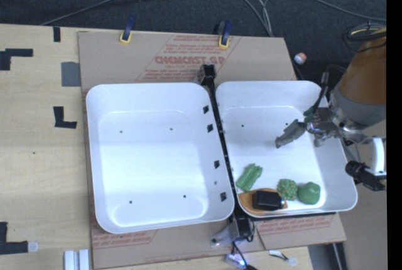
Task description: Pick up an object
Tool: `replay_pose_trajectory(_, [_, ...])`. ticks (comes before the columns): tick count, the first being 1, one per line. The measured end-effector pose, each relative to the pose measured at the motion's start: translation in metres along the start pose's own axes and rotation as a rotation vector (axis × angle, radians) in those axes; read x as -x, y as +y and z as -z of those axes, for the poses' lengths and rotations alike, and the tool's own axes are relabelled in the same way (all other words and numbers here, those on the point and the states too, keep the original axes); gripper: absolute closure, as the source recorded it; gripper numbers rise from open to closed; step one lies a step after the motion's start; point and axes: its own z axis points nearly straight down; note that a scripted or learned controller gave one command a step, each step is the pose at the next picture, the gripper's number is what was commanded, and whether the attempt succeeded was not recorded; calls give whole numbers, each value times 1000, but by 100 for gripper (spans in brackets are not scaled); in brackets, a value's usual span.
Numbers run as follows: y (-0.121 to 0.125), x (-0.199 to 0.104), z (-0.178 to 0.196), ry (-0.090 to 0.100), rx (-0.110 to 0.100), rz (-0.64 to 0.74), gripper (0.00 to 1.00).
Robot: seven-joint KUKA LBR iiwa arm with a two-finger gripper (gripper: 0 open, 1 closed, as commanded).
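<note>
Over the right bin (264,96), jaws blurred; arm (367,83) cut off

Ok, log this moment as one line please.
gripper over right bin, holding nothing | green toys, black item at near edge | left bin

Two shallow white bins sit side by side on the surface: a left bin (100,137) and a right bin (264,102). The right bin holds four small items: one green pepper-shaped piece (249,176), one bumpy green ball (287,188), one smooth green lump (308,193) and one black block (267,201) on an orange piece.
</note>
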Motion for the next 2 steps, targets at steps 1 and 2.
replay_pose_trajectory(1, [31, 25, -99, 1, -8, -1, 0])
replay_pose_trajectory(2, [119, 22, -125, 0, 0, 2, 0])
